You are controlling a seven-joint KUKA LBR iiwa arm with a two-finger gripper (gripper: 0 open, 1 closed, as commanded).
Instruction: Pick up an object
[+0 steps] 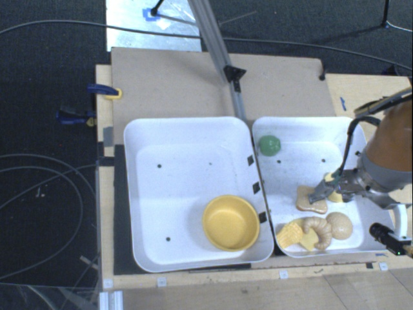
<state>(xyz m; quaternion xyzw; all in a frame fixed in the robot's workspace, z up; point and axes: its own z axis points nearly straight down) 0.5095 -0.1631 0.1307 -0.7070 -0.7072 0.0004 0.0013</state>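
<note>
On the bench (193,82), the right bin (303,131) holds the likely targets. The arm (387,154) leans in low from the right, its gripper (321,194) over a flat tan biscuit-like piece (308,204). To grip well, it should drop straight and centred on that piece, clear of the neighbouring yellow bits. Whether the jaws are wide or narrow, I cannot tell.

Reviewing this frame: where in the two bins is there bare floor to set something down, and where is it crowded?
Left bin: bare floor everywhere but the near-right corner, where the yellow bowl sits. Right bin: bare strip between the green ball and the far rim. Crowded along its near edge, where the gripper hovers among the food toys.
</note>
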